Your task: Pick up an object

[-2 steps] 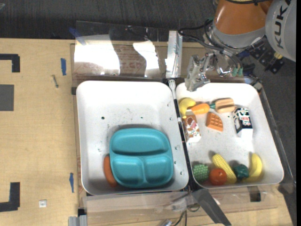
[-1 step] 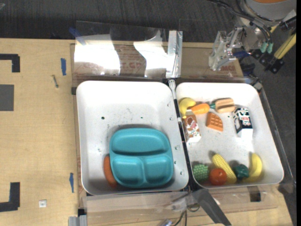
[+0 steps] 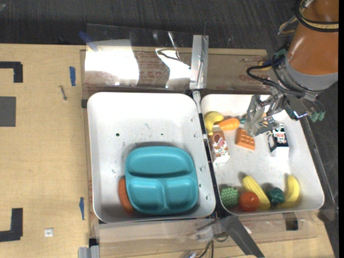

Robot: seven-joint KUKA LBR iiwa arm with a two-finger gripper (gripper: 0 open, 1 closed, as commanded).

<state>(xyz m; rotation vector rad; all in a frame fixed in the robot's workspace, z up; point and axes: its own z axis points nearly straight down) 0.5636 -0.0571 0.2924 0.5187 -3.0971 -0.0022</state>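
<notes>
Logged hand (image 3: 260, 120) low over the upper part of the right bin (image 3: 314, 160), hanging from the grey arm (image 3: 312, 47) that reaches in from the right. Cannot tell whether the hand is apart or together; too small and cluttered at the tip to read. Seen nothing clearly clamped in it, so judged as no pick made yet. Nearest candidates: orange waffle piece (image 3: 245, 140) just below and left of the hand, carrot (image 3: 229, 124) just to its left, small white box (image 3: 278, 138) just to its right, all lying on the bin floor. Further left along the dividing wall: lemon (image 3: 213, 118) and milk carton (image 3: 219, 147). Along the near edge of the same bin, well apart from the hand: broccoli (image 3: 229, 196), tomato (image 3: 248, 201), corn (image 3: 256, 189), a dark green item (image 3: 276, 195) and banana (image 3: 292, 190). In the left bin (image 3: 107, 117): teal divided tray (image 3: 161, 179) resting over an orange item (image 3: 123, 194). Left to do, by estimate: close on one piece, most likely the waffle piece or carrot, then lift it clear of the bin.
</notes>
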